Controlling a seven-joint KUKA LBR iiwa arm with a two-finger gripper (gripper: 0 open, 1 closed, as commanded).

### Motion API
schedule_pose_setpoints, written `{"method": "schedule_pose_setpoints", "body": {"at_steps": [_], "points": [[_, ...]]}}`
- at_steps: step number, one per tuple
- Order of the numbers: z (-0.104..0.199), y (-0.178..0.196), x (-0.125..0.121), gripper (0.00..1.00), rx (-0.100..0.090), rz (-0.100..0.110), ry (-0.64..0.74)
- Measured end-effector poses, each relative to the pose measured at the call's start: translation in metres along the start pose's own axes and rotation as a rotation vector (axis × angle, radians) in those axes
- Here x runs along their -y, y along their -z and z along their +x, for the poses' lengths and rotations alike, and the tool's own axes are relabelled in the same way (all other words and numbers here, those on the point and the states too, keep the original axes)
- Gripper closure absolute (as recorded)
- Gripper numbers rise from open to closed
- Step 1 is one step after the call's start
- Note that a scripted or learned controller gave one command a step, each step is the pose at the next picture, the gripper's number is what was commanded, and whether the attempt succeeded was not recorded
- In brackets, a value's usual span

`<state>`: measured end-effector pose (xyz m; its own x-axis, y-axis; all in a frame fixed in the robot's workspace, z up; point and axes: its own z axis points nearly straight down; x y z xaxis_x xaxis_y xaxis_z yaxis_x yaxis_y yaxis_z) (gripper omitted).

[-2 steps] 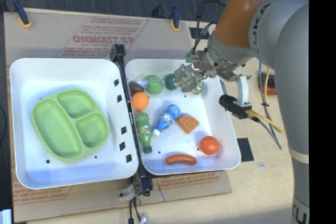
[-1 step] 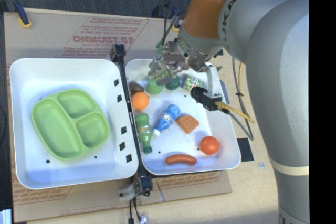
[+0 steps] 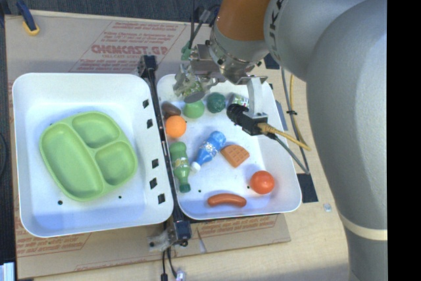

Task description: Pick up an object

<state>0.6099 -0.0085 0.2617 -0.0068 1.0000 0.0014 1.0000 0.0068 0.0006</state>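
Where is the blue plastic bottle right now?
The blue plastic bottle lies mid right-hand white bin, between the green bottle on its left and the orange waffle-like piece on its right.

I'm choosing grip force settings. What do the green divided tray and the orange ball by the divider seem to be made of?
The green divided tray looks like moulded plastic with a smooth, slightly satin finish: uniform colour, rounded compartment edges, soft highlights. The orange ball looks like matte plastic or foam, with even colour and no sharp glare; the picture cannot settle which.

Two white bins (image 3: pixel 39 141), one green tray (image 3: pixel 89 154), about nine small toys (image 3: pixel 227 199).
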Motion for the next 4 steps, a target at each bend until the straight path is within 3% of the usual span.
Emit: {"method": "schedule_pose_setpoints", "body": {"at_steps": [1, 2, 3, 4], "points": [[0.054, -0.04, 0.014, 1.0, 0.002, 0.004, 0.001], [0.045, -0.07, -0.034, 1.0, 0.003, 0.005, 0.002], [0.045, -0.07, -0.034, 0.0, 0.003, 0.004, 0.002], [0.076, -0.07, 0.0, 0.0, 0.002, 0.005, 0.003]]}}
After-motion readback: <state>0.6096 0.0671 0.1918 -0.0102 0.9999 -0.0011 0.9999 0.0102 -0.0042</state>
